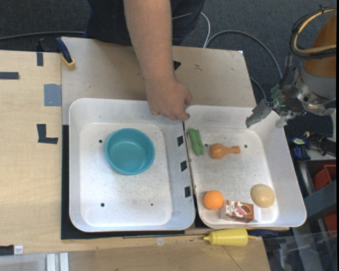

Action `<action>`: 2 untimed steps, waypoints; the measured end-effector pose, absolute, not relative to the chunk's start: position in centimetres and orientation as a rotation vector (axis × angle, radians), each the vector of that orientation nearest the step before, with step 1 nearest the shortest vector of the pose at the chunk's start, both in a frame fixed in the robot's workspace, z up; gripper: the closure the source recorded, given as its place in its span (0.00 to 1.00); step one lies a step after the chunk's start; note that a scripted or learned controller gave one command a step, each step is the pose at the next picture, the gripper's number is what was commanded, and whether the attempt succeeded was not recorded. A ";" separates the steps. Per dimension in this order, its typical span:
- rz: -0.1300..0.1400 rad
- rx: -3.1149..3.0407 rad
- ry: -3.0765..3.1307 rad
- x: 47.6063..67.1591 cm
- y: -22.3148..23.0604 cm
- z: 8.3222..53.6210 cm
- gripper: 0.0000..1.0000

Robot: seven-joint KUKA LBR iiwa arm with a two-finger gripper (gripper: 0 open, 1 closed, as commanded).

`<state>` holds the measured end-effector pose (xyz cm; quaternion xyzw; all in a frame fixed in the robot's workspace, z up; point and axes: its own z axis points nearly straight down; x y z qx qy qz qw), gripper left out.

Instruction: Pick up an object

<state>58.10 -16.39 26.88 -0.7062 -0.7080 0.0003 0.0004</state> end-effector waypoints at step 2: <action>0.008 -2.215 -2.219 58.0 -16.2 20.4 0.00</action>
